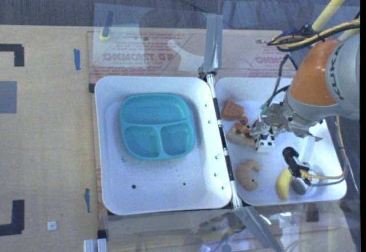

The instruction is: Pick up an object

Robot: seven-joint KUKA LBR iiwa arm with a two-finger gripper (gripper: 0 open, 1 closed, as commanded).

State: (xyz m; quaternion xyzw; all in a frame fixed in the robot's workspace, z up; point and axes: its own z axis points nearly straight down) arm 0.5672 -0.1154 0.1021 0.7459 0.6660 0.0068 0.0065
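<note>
My gripper (262,132) hangs low over the middle of the right bin (329,194), under the orange-banded wrist. Directly below it lies a small white object with black spots (265,143), touching or nearly touching it. A tan wedge with coloured toppings (241,131) sits just left of the gripper. An orange waffle-like piece (232,110) lies further up and left. A brown croissant (248,173) rests near the bin's front. A yellow fruit (283,183) lies at the front right, partly covered by the arm's fittings.
The left bin (114,188) bears a teal divided plate (156,126) in its upper middle. A raised divider (220,148) separates the two bins. The arm covers the right bin's upper right part.
</note>
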